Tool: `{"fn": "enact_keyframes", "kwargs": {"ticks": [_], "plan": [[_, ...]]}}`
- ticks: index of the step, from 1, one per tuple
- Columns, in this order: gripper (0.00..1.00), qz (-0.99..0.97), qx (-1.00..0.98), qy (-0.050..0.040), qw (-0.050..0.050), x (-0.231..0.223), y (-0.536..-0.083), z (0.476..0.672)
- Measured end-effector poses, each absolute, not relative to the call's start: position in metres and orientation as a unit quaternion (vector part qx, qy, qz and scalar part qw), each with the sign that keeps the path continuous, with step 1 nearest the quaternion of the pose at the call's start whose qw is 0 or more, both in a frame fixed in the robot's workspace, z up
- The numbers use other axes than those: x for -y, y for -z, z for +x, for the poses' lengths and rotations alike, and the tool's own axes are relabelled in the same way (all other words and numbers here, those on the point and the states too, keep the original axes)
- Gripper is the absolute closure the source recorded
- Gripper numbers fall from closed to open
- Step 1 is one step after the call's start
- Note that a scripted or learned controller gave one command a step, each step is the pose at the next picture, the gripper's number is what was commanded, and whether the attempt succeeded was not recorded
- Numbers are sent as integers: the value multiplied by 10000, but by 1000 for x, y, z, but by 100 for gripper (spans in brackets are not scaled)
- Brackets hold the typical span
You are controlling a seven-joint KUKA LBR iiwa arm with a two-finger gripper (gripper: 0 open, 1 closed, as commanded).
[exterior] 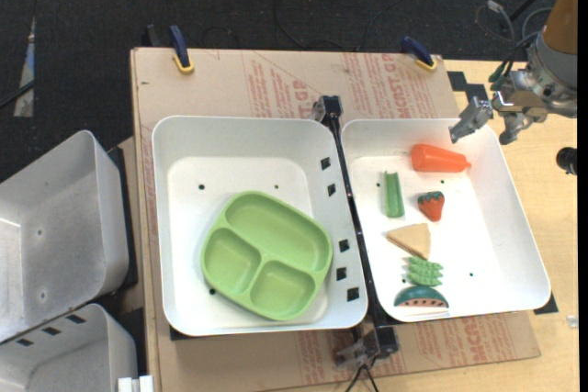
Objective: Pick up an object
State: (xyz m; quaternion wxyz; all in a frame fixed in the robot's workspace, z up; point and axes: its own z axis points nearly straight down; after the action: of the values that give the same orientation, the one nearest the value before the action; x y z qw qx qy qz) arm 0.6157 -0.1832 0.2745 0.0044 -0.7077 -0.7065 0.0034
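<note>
Gripper (489, 122) hangs wide open, empty, just above the carrot (439, 159). Looks like light, hard, slick plastic; best pinched across the fat middle.

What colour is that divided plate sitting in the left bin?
Light green, all over. The divided plate shows clearly in the camera view, lying in the left bin.

You had two white bins (175, 151). The left held a lime-green tray (266, 254). The right held an orange carrot (439, 159), green bean (393, 195), red strawberry (431, 206), tan wedge (411, 240), and a red-and-green watermelon slice (421, 296).
</note>
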Motion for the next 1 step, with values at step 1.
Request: {"fn": "enact_keyframes", "kwargs": {"ticks": [1], "plan": [[0,-7068,7074,-2,-6,183,-281,618]]}}
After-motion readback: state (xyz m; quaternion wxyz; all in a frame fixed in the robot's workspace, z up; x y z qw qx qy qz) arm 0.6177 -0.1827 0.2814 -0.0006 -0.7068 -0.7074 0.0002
